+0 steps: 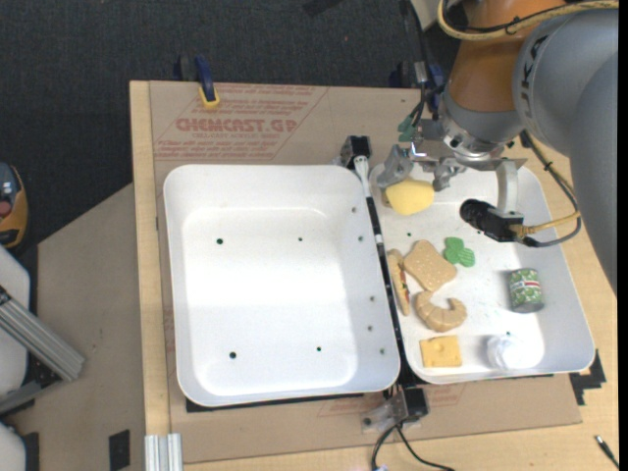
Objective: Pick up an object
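1. Yellow lemon-shaped object (409, 198) lies in the camera view at the far end of the right bin (561, 238), close to the wall that this bin shares with the left bin (178, 263).
2. The tool (414, 179) hangs directly over the yellow object, on the grey arm (579, 57) with its orange band, which reaches in from the right.
3. The tool's two fingers (386, 173) are spread apart, one on each side of the yellow object's far edge. Nothing is gripped between them, and the object rests on the bin floor.
4. Nearer the camera in the same bin are a small green piece (457, 253), a tan cracker-like slab (430, 265) and a curled tan pastry shape (442, 312) just beside it.
5. An orange square (441, 351) sits at the bin's near edge, with a pale, clear-looking item (505, 351) to its right.
6. A green can (525, 289) stands well to the right of the pastry shape.
7. Both bins sit on a brown sheet with red lettering that covers the table (255, 116).
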You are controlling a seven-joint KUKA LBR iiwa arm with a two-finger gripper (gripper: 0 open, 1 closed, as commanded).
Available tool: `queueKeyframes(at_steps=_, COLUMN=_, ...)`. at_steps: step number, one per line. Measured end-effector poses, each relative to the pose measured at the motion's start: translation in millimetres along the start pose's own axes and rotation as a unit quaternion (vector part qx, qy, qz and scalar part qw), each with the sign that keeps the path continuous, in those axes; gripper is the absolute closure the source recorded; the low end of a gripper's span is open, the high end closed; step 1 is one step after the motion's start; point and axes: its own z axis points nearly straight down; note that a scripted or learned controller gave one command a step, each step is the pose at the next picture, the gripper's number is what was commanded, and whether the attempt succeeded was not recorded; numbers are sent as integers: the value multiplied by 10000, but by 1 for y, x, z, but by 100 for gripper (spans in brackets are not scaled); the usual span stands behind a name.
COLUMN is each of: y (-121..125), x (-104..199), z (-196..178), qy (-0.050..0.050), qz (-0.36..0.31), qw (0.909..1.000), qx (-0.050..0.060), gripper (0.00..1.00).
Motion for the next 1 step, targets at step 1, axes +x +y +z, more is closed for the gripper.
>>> queueKeyframes(at_steps=1, y=-5, x=81, z=5, qy=15, qz=-16, qw=10000, qx=38, gripper=100)
